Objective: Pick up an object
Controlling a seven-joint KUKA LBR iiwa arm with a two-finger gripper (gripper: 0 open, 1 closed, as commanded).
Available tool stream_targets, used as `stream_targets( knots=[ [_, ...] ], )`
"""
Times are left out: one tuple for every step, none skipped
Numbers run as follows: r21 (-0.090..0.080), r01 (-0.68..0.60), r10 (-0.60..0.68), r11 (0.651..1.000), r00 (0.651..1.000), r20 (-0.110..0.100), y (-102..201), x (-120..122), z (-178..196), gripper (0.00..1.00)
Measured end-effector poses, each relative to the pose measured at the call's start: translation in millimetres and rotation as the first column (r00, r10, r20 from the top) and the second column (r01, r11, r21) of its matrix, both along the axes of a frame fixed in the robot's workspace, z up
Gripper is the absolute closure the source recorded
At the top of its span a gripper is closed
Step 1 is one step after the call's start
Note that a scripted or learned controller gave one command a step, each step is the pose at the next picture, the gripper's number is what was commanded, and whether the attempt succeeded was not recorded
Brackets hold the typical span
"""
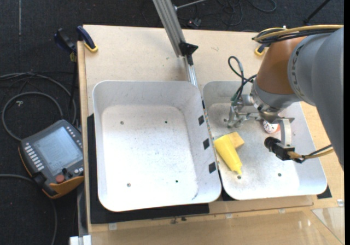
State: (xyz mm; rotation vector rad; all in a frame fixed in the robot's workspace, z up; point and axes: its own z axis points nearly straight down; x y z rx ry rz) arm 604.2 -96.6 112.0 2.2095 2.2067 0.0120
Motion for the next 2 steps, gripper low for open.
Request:
stream_targets(
  knots=[
    [0.007,-0.001,0.001,1.000,1.000,-0.014,-8.5,-0.9,47.9,1.00],
    [0.006,-0.001,0.001,1.000,1.000,-0.013,-11.3,-8.2,95.8,1.00]
  ],
)
